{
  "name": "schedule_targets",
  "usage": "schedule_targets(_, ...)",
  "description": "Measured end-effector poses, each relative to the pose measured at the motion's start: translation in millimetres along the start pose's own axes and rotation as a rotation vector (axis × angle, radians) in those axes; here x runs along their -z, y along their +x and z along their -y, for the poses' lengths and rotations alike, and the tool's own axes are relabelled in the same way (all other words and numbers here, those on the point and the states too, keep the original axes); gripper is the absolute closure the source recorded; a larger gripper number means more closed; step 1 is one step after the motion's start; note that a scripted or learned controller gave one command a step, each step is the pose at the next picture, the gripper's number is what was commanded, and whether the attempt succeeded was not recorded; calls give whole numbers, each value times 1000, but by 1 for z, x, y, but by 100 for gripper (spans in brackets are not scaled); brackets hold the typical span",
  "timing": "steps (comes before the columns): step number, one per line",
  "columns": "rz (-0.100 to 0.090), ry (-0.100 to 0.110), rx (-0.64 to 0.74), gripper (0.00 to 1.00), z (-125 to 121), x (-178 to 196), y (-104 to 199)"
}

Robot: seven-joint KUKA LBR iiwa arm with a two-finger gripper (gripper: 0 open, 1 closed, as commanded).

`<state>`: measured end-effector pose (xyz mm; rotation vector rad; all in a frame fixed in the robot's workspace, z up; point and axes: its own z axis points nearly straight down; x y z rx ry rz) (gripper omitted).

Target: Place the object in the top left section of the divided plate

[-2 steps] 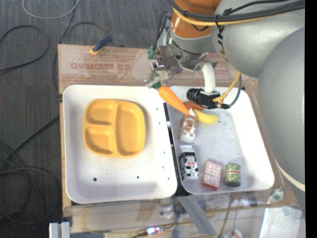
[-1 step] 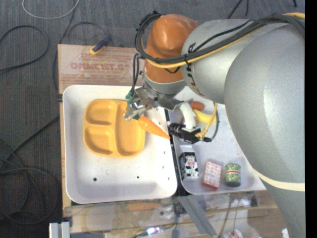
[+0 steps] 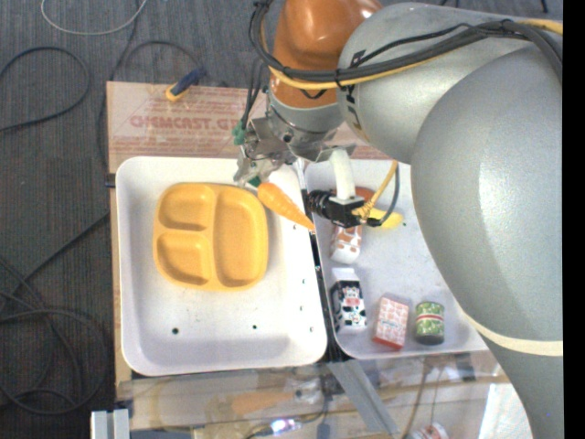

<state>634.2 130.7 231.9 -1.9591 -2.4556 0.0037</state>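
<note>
Divided plate (image 3: pixel 215 236): yellow-orange, plain. Carrot-shaped object (image 3: pixel 285 206): orange. Both bins (image 3: pixel 219 337): white. Arm (image 3: pixel 475 154): grey with orange band. Right bin items: black-and-white cow-patterned carton (image 3: pixel 346 305), pink-red patterned box (image 3: pixel 392 322), green can (image 3: pixel 429 323) with patterned label

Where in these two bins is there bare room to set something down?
Left bin: a bare strip in front of the yellow divided plate. The right bin is crowded along its front by the cow carton, pink box and green can.
</note>
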Motion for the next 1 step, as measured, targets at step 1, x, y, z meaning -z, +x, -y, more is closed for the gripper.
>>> schedule_targets(1, 0, 2, -15, 100, 1, -22, 63)
